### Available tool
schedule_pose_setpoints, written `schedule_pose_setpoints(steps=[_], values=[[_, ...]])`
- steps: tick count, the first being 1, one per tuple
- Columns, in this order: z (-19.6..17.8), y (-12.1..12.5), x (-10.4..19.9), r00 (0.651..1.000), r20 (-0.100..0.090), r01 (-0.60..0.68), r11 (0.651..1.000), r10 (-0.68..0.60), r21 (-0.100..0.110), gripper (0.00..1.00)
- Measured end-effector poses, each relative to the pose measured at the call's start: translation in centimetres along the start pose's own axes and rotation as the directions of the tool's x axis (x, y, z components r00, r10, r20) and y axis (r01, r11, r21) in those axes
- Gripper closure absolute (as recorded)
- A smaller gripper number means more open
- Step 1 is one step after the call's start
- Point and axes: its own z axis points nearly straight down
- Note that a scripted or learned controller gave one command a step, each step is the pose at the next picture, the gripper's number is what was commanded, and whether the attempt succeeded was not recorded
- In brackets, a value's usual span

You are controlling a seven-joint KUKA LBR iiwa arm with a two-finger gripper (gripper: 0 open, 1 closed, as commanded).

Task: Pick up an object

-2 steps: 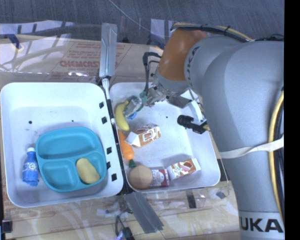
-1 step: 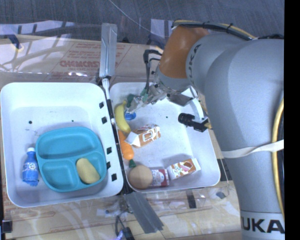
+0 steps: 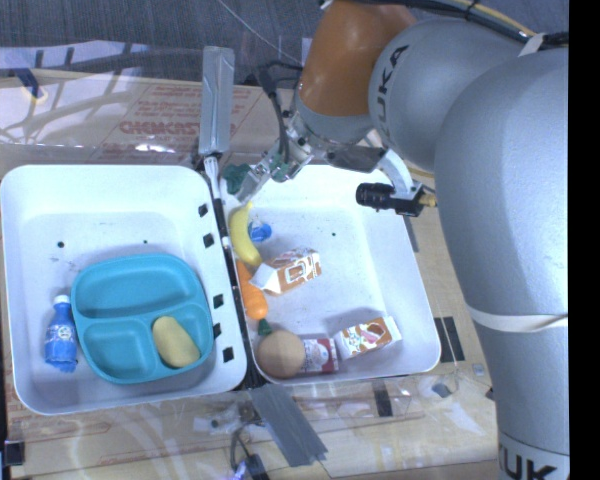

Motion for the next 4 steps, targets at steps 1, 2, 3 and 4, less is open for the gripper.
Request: schedule_pose_setpoints(steps=[1, 2, 3, 4], values=[[9.6, -7.2, -3.6, 0.993, -0.011, 0.117, 0.993, -0.117, 0.011, 1.0], [9.2, -6.9, -3.5, 0.993, -0.008, 0.12, 0.993, -0.12, 0.006, 0.0], [10.2, -5.4, -5.0, 0.988, -0.001, -0.152, 0.988, 0.152, 0.003, 0.0], [10.2, -8.6, -7.4, 0.921, 0.001, -0.389, 0.921, 0.389, 0.003, 0.0]])
